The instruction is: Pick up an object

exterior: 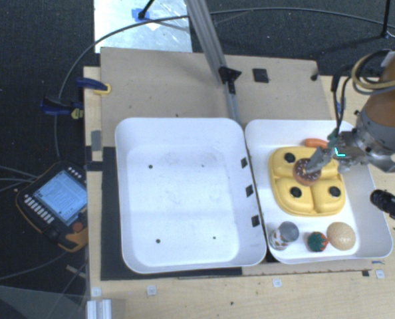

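Observation:
My gripper (315, 162) reaches in from the right over the right bin (384, 244). Its tip is right at a small brown round object (306, 172), which lies on top of a yellow block with black holes (308, 190). Just behind the gripper, an orange piece (312, 141) pokes out near the bin's far wall. Along the bin's near side lie a grey and white ball (284, 234), a green and red ball (317, 242) and a beige egg-shaped object (341, 235).
The left bin (128, 178) stands beside the right one, the two joined by black clips (249, 190). A slanted metal pole (207, 32) crosses the bench at the back. A teach pendant (56, 201) lies off the bench to the left.

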Controlling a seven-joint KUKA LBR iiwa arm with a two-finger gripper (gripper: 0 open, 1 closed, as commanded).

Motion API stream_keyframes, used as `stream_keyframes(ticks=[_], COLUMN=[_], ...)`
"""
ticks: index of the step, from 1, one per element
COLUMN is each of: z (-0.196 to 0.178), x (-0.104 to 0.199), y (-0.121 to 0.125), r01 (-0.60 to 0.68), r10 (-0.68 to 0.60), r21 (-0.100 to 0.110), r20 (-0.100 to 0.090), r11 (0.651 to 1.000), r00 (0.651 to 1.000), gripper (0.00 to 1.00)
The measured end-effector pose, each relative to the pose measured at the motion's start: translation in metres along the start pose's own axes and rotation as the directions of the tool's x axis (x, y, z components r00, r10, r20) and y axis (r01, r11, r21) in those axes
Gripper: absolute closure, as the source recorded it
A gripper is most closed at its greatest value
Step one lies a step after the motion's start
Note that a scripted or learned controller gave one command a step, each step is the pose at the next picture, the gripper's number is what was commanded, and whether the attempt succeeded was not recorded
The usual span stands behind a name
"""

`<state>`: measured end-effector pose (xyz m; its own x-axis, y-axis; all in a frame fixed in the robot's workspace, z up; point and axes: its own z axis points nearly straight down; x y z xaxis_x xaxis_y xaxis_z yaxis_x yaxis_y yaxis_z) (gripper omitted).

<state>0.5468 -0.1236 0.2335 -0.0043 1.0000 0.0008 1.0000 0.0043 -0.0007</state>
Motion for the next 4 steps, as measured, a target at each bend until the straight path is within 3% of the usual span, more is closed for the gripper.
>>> stream_keyframes(ticks=[1,3,4], z=[-0.001,0.105,0.127], x=[0.000,0.006,0.007], y=[0.001,0.008,0.014], r01=[0.000,-0.003,0.001], r10=[0.000,0.003,-0.001], r21=[-0.002,0.002,-0.019], r20=[0.000,0.000,0.001], r11=[1.000,1.000,1.000], r00=[1.000,1.000,1.000], gripper=[0.00,0.00,0.00])
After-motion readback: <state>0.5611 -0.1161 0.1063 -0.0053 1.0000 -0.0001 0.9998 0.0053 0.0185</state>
